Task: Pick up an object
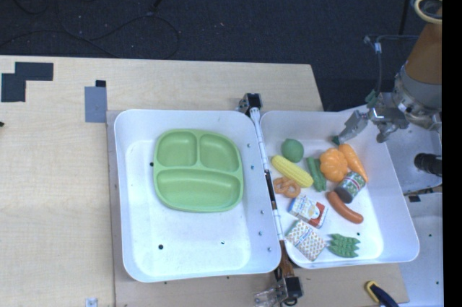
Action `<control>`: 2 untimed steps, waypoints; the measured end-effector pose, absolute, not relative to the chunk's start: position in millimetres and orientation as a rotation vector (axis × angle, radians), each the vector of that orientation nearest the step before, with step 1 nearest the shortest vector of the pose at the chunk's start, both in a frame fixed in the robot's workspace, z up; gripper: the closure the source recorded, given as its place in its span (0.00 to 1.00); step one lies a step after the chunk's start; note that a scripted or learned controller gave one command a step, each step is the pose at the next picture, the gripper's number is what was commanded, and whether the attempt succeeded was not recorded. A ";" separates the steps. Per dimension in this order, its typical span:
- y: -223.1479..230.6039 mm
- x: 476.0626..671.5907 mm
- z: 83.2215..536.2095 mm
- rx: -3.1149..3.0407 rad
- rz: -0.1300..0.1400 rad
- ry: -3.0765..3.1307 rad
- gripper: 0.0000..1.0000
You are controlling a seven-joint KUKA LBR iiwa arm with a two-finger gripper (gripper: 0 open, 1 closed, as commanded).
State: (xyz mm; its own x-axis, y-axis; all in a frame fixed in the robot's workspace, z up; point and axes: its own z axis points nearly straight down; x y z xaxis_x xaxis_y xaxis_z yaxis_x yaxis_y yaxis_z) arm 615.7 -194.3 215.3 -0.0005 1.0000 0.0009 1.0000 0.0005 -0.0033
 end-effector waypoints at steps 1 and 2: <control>-196.4 573.9 103.8 -2.226 -0.002 -2.222 0.00; -159.9 538.7 95.8 -2.237 -0.018 -2.230 0.00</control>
